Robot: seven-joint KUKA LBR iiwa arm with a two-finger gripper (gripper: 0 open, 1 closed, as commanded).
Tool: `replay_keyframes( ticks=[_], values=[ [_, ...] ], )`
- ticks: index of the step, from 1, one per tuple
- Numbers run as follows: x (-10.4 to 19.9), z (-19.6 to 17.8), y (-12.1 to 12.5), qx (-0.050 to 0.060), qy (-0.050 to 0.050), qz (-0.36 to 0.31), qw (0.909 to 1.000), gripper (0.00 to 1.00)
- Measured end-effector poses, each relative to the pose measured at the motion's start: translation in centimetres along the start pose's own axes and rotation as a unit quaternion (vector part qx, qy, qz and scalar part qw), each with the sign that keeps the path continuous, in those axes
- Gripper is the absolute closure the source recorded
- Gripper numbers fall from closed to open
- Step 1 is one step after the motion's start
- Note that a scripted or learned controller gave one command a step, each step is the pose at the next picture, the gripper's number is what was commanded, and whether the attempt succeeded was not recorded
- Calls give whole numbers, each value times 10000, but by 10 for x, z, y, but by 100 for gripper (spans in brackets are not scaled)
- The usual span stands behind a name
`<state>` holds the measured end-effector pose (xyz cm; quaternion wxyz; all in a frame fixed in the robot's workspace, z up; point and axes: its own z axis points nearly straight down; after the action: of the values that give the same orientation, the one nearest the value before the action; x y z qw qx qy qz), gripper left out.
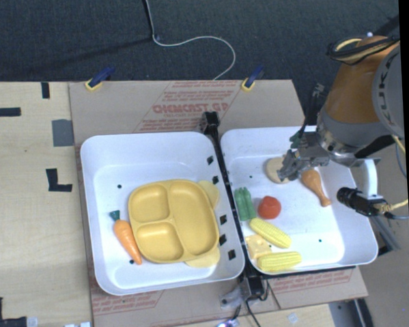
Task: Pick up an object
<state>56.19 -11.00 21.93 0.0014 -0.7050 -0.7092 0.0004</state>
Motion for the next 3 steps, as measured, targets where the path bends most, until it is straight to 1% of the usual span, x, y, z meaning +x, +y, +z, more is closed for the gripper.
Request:
replay_keyframes(
  ticks=[1, 2, 3],
  values=[
    [46, 5, 16, -5, -3, 0, 10000, 100],
    [45, 4, 20, -5, -7, 22, 10000, 100],
    [37, 5, 18, -2, -11, 28, 10000, 100]
  ],
)
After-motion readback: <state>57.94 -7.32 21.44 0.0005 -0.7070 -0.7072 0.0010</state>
